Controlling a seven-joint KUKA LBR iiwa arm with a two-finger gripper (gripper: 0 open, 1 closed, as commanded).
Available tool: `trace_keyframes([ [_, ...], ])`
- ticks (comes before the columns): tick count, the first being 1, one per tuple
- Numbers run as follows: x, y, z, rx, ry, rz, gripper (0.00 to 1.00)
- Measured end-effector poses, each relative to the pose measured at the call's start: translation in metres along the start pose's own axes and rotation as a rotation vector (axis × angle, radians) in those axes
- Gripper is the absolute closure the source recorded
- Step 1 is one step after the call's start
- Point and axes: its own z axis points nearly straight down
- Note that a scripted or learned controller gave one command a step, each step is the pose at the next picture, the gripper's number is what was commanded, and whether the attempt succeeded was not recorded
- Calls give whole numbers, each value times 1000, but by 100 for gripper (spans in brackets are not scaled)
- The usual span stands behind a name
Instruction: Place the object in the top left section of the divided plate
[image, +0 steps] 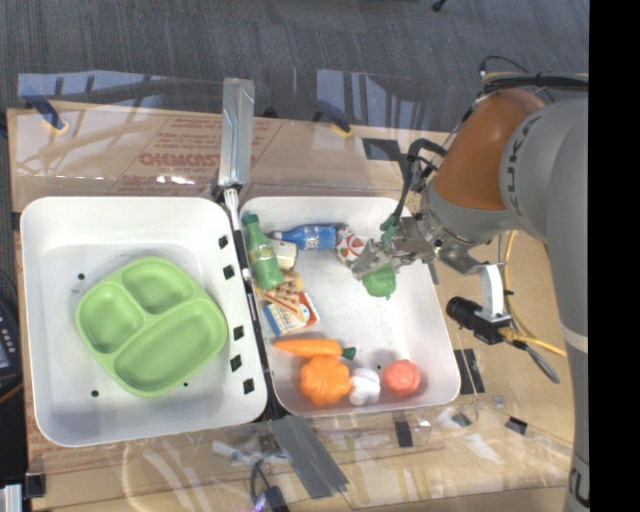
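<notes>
- Gripper (378, 262) is what I am watching first: it is hanging over the upper right part of the right bin (432, 340), with a small green object (381, 284) sitting directly under its tip. I cannot tell from this slanted view whether the green piece is actually pinched or just lying beneath.
- I am reading that green object as the thing to move; it is sitting well apart from the divided plate (150, 324), which is lying in the left bin (60, 400).
- I am judging the target to be the plate's small upper left compartment (108, 316), though the plate is lying turned, so I am treating that as a guess.
- I am counting three compartments on the plate, two small and one large, and nothing is lying in any of them.
- I am seeing the other items crowded along the right bin's left and bottom sides, probably just where they were tipped in: one green bottle (262, 256), one blue bottle (312, 237), one carrot (310, 347), one orange pumpkin-like piece (325, 380), one white ball (365, 385), one pink-red ball (402, 377) and a few packets (288, 305).
- I am counting two bins and one arm (520, 150).
</notes>
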Motion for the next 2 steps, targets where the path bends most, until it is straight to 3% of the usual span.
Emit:
trace_keyframes([
  [1, 37, 42, -82, -3, -1, 176, 100],
  [2, 91, 88, -131, -4, -1, 502, 100],
])
